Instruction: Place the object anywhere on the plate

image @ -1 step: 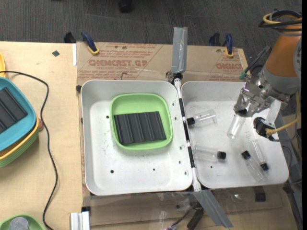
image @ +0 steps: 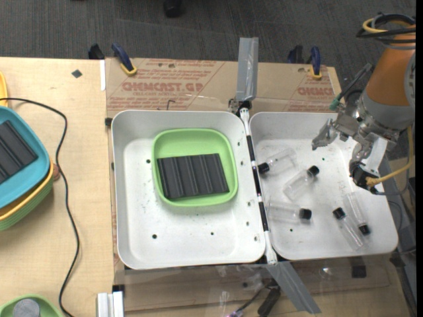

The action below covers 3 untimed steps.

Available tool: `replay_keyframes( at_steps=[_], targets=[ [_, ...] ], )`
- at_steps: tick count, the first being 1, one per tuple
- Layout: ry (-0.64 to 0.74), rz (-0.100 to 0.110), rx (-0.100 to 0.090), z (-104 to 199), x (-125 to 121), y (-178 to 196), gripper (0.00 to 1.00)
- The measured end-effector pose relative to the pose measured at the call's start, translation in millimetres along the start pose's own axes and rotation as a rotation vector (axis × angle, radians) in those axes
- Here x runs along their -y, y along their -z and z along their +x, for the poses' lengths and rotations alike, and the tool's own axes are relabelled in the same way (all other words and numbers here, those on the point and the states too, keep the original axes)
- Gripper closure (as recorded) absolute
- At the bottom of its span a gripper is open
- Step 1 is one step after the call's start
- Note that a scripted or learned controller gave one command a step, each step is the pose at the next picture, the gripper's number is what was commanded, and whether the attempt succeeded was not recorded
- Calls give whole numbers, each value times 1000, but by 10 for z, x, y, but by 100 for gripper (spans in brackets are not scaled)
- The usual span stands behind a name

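Observation:
A green plate (image: 195, 169) with a dark ribbed insert lies in the left white bin (image: 132, 230). Several clear vials with black caps lie loose in the right bin (image: 317, 243): one near the divider (image: 274, 160), one in the middle (image: 301, 180), one lower down (image: 289, 211), and two at the lower right (image: 351, 224). My gripper (image: 328, 135) hangs over the right bin's upper right part, above and to the right of the vials. Nothing shows between its tips.
A cardboard sheet (image: 172, 84) clamped to the bench lies behind the bins. Stacked blue and green dishes (image: 23, 167) and a black cable (image: 66, 197) sit on the wooden bench at the left. A yellow cable (image: 386, 170) loops off the wrist at the right.

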<state>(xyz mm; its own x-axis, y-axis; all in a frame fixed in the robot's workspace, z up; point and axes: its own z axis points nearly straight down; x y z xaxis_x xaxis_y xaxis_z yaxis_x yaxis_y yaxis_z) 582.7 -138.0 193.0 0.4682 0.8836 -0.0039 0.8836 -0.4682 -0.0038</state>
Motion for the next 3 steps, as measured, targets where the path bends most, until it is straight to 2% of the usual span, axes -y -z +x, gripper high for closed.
replay_keyframes(
  at_steps=[1, 2, 3],
  targets=[
    [-311, -1, -1, -265, -65, 398, 0],
    [-629, 1, 0, -540, -61, 513, 0],
    [-866, 2, 0, -876, -117, 779, 0]
  ],
)
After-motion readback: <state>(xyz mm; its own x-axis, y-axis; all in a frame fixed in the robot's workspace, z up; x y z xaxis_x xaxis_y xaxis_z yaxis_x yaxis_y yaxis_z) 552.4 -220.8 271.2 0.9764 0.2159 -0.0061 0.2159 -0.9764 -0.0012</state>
